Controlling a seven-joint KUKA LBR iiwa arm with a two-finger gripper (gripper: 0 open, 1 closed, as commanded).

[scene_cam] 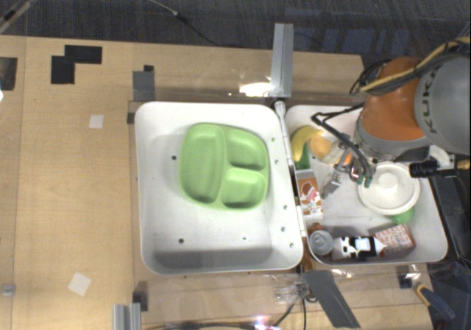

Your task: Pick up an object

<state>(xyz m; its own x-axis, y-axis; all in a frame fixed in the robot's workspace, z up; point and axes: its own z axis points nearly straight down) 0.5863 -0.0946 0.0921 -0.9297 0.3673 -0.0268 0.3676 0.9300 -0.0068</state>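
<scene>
Hovering over the right bin [434,247], gripper [344,171] sits among clutter; can't tell its state. White bowl [388,187] just beside it, yellow object [303,141] near the divider. Green sectioned tray [223,165] lies in the left bin [158,233].

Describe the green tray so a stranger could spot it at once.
Find the left white bin of the two on the bench. The green divided tray lies in its middle. It is pale green, with one long compartment and two smaller ones, and it lies alone there, while the small clutter crowds the right bin.
</scene>
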